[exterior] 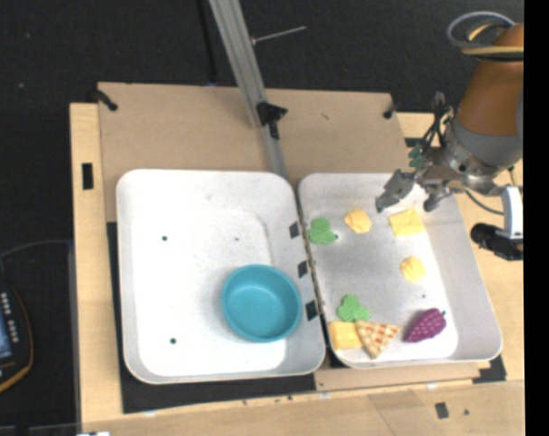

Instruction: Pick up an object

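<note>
At the upper right of the frame the grey arm with its orange band reaches in, and its pincer [413,191] hangs over the top edge of the right bin [470,284]. The two fingers stand spread apart, one grey tip pointing down-left near the upper middle of that bin, the other just above a pale yellow block [407,222]; nothing lies between them, and whether the nearer tip touches the block is too fine to tell. The block sits in the bin's upper right part. Near it, to the left, lie a small yellow piece [357,221] and a green leafy piece [323,232]; lower down, a rounded yellow piece [413,268]. Along the bin's bottom edge are another green piece [353,309], a yellow wedge [344,335], a pizza-like slice [377,337] overlapping it, and a purple grape bunch [424,324]. The left bin [184,216] holds a teal bowl [260,302] in its lower right corner. Both bins rest on the tan worktop [165,116]. The arm's upper part is cut off by the frame's right edge.
</note>
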Available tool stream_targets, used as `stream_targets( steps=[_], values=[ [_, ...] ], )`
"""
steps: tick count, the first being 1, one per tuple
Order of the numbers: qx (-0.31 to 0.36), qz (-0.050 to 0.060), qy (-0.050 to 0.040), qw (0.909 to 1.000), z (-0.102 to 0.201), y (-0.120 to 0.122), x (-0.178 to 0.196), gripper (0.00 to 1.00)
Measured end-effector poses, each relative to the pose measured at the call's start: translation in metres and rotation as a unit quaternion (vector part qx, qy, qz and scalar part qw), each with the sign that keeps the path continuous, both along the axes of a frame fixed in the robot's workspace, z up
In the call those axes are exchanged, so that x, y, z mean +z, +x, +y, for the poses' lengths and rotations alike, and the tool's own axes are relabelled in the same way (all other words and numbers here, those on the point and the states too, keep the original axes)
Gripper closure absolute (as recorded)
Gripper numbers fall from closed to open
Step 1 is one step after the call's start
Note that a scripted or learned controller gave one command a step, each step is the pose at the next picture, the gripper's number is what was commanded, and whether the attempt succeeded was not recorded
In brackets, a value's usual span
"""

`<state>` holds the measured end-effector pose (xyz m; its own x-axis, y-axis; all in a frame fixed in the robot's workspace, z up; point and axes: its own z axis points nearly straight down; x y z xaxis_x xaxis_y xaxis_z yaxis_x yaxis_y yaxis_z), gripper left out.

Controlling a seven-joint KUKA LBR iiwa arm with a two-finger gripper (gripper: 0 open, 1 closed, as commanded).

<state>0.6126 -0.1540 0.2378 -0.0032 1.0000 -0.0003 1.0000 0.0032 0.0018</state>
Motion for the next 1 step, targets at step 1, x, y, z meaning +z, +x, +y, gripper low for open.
stream_targets(
  steps=[1],
  values=[
    [0.000,0.000,0.0000,1.0000,0.0000,0.0000,0.0000,0.00]
  ],
)
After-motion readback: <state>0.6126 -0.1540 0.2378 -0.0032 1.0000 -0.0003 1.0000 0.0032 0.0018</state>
